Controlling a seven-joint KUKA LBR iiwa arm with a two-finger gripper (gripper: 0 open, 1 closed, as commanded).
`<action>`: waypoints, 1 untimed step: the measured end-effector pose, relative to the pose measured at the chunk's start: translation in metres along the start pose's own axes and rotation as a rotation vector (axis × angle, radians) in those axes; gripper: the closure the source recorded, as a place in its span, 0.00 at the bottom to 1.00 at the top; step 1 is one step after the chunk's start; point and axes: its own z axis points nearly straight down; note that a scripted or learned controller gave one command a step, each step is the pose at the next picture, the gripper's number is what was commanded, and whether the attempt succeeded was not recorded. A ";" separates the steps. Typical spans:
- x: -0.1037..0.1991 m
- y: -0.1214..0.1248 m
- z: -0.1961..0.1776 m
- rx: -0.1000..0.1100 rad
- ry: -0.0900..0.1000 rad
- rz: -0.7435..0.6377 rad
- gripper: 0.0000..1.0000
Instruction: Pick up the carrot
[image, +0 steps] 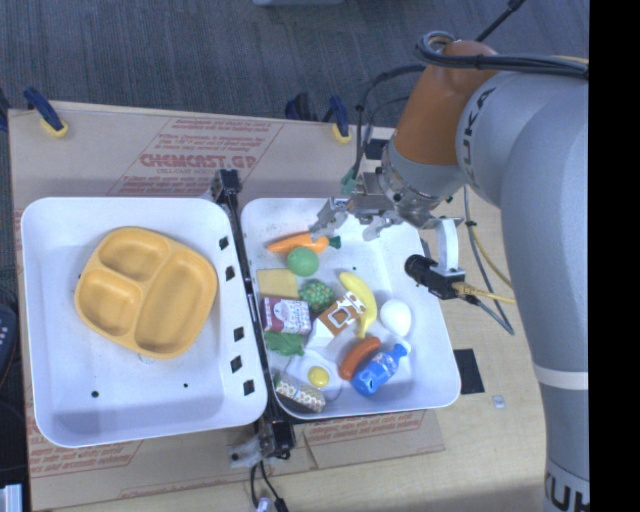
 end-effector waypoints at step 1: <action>0.006 0.036 0.124 0.002 0.001 0.027 0.00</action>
